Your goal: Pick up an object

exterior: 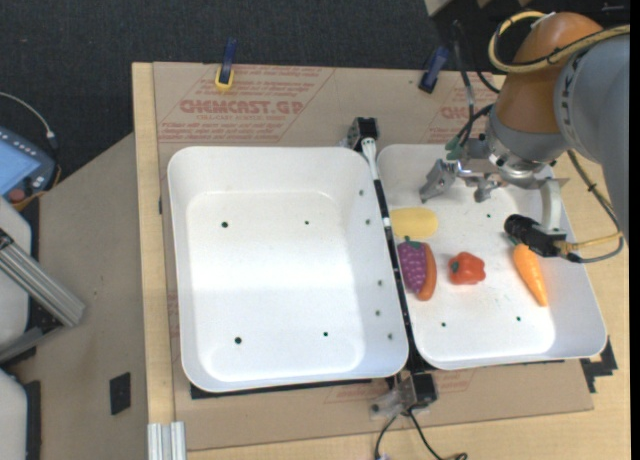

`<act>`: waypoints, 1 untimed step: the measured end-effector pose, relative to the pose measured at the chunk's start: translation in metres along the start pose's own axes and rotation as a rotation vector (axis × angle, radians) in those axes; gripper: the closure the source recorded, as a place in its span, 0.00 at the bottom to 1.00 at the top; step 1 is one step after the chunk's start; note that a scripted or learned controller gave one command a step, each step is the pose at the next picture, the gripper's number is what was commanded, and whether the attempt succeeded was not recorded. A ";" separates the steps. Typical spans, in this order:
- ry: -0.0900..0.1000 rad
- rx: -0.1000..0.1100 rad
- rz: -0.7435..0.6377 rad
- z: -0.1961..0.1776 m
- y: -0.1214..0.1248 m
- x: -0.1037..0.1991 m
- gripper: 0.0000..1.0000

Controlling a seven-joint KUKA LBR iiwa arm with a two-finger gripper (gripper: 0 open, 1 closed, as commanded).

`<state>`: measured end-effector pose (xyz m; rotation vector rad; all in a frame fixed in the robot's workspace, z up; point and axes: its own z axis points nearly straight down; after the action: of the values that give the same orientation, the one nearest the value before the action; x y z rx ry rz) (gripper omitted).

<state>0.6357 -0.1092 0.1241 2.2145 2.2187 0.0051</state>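
Claw point(458, 180): hovering over the right bin's point(500, 343) far end, touching nothing; whether spread or pressed together, I cannot tell.
Carrot point(531, 274): lying apart, nearer.

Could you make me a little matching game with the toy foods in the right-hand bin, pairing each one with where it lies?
Things:
1. yellow lemon
2. red pepper
3. orange carrot
4. purple grapes

Places:
A. nearest the bin's right wall
B. by the divider, just below the lemon
C. by the divider, above the grapes
D. between grapes and carrot

Pairs: 1-C, 2-D, 3-A, 4-B
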 end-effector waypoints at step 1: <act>0.004 0.001 -0.004 -0.065 -0.018 0.066 0.00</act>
<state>0.6169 -0.0427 0.1888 2.2125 2.2258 0.0078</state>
